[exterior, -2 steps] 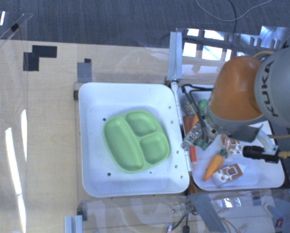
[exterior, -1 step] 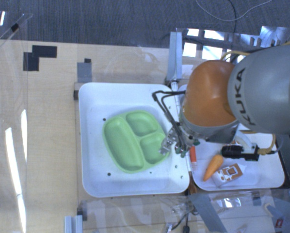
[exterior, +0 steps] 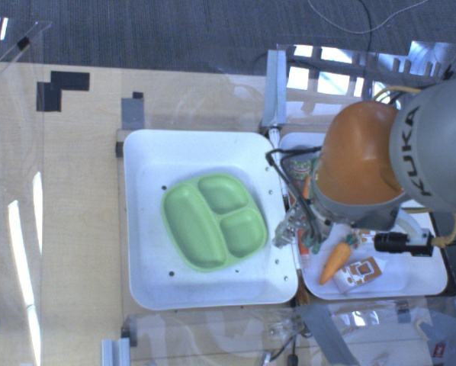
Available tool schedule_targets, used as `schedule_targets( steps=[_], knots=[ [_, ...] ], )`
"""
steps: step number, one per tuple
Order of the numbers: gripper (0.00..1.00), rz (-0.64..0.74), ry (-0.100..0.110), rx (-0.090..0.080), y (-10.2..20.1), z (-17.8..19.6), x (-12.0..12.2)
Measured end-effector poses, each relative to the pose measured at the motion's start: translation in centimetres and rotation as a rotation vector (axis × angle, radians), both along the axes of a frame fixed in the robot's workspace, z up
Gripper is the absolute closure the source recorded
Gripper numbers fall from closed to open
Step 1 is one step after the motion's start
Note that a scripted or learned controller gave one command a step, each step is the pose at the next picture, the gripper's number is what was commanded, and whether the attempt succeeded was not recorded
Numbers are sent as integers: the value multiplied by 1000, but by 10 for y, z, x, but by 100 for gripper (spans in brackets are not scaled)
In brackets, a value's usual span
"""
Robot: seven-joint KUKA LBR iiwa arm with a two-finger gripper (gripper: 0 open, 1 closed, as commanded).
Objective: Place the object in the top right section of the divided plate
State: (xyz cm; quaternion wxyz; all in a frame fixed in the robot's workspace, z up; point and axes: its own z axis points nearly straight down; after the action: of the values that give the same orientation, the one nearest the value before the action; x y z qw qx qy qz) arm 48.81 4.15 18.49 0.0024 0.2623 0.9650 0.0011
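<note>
The carrot [exterior: 335, 262] lies in the right bin [exterior: 434, 280], lower right of the frame, beside a small packet [exterior: 361, 272]. The gripper [exterior: 287, 231] hangs at the bins' shared edge; its opening cannot be told. The green plate [exterior: 213, 221] sits in the left bin [exterior: 144, 204].

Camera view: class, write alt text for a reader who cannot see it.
A green divided plate lies in the left white bin, its sections bare. The grey and orange arm hangs over the right bin, where a carrot and a small packet lie.
</note>
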Motion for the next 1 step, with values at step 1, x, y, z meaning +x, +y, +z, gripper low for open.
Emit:
schedule_targets(
  steps=[1],
  knots=[
    [100,252,-3,0,62,1,0]
  ],
)
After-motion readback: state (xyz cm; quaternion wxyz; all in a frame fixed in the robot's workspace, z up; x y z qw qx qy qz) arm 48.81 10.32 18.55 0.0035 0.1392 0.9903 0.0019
